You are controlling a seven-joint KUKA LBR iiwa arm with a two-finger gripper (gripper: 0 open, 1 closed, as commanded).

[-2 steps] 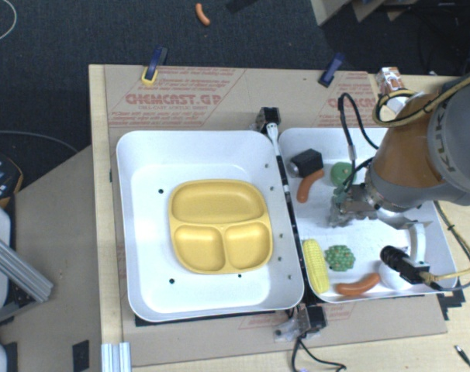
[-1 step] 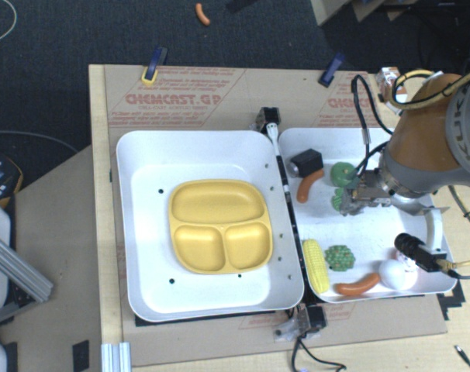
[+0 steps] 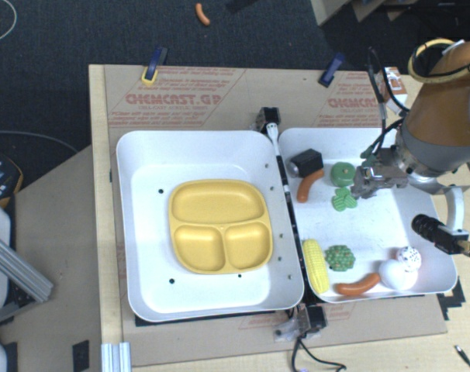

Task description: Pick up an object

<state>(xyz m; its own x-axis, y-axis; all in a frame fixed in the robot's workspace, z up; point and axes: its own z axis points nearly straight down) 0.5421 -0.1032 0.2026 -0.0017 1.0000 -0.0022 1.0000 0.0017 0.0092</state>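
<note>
My gripper hangs over the back part of the right bin, reaching in from the right. Just left of it lie two green pieces: a round one and a smaller leafy one right beside the gripper's tip. An orange-red sausage and a black block lie further left, near the bin's back left corner. I see nothing held by the gripper.
Along the right bin's front lie a yellow corn cob, a green broccoli, a second sausage and a white ball. The left bin holds a yellow divided plate.
</note>
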